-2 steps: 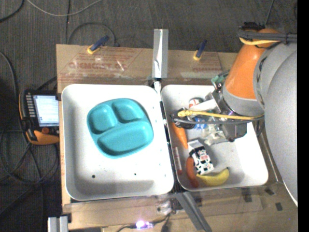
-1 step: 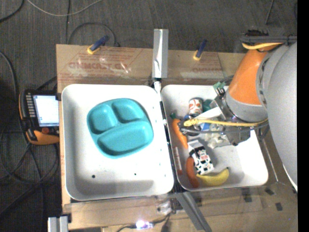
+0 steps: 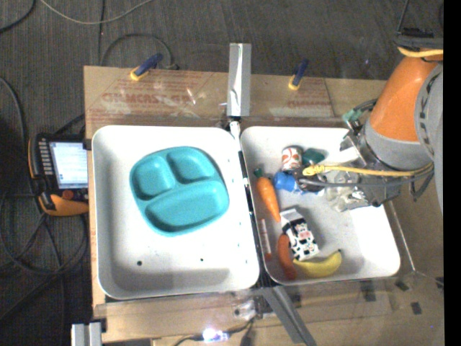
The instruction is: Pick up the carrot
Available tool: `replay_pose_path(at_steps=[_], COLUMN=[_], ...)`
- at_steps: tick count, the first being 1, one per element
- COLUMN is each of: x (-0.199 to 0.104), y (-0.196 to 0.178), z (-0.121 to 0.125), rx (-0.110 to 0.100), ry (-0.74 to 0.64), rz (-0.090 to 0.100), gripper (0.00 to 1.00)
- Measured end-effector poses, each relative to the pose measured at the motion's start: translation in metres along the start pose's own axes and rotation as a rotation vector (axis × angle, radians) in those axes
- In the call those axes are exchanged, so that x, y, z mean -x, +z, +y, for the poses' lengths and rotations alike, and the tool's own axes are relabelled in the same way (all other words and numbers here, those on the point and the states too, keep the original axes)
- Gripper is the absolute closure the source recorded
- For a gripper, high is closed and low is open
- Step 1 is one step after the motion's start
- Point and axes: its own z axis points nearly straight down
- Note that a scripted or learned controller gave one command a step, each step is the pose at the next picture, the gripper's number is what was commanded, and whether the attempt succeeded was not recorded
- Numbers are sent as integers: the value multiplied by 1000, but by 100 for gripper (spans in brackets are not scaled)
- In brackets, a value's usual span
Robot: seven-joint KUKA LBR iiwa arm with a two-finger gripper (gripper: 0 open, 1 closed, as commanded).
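Observation:
The carrot (image 3: 269, 200) is orange with a green stub at its far end. It lies along the left wall of the right bin (image 3: 374, 262), pointing toward the front. My gripper (image 3: 347, 194) hangs over the middle right of that bin, to the right of the carrot and well apart from it. The grey wrist and orange band (image 3: 407, 103) rise above it, and a yellow cable (image 3: 346, 169) crosses in front. Nothing shows between the carrot and the gripper except a blue toy (image 3: 285, 182).
In the right bin lie a small can (image 3: 291, 157), a teal item (image 3: 313, 155), a black-and-white carton (image 3: 300, 238), a red-orange piece (image 3: 285, 255) and a banana (image 3: 318, 264). The left bin (image 3: 115, 258) holds a teal divided plate (image 3: 180, 188).

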Motion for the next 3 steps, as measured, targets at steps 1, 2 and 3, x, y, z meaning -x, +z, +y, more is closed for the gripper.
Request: replay_pose_path(at_steps=[1,2,3], x=[15,16,16], y=[17,-19,-27], z=[54,62,62], rx=[1,-1,-2], ry=[66,-12,-12], rz=[-1,0,-6], gripper=[100,100,100])
